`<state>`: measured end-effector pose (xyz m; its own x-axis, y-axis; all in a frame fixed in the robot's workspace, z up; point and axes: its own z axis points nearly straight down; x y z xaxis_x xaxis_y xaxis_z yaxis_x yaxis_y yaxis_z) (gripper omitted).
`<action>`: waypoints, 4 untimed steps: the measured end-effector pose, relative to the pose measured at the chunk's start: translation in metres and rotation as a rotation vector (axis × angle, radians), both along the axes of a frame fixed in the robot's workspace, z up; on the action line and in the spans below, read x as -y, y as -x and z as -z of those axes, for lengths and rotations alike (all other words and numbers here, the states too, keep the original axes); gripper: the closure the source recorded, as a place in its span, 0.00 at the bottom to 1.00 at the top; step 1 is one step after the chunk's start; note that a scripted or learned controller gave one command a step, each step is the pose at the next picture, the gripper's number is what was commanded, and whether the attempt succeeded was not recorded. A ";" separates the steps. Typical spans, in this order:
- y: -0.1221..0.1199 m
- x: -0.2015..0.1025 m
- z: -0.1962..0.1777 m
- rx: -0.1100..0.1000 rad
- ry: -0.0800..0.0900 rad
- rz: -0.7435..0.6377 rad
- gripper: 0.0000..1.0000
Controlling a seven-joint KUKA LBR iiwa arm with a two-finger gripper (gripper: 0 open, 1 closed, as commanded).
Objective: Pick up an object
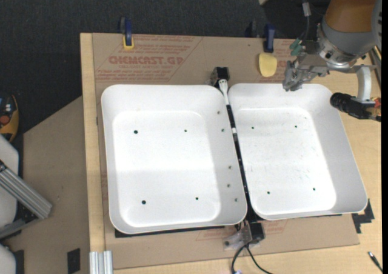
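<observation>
A small pale yellow object (267, 64) lies on the brown board just beyond the far rim of the right bin (339, 145), outside both bins. My gripper (293, 83) hangs over the far rim of the right bin, a short way to the right of the yellow object and apart from it. Nothing shows between its tips. The grey wrist and orange band rise from it toward the upper right. The left bin (112, 145) sits beside the right one.
Blue clamps (127, 26) (269, 36) hold the board's far edge. A black clip (220, 75) joins the bins at the back, and a cable connector (250, 233) sits at the front. A black fitting (347, 103) overhangs the right bin's right rim.
</observation>
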<state>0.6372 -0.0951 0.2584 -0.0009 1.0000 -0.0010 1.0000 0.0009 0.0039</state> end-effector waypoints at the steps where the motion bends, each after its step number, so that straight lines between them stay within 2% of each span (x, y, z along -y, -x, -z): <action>1: 0.004 0.023 -0.064 0.004 0.001 0.003 1.00; 2: -0.030 -0.011 0.002 -0.007 -0.002 -0.003 1.00; 3: -0.024 -0.016 -0.051 0.003 0.000 -0.001 1.00; 4: -0.028 -0.052 -0.006 -0.008 -0.002 -0.002 1.00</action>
<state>0.6652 -0.0433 0.2648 -0.0032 1.0000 0.0009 1.0000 0.0032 -0.0041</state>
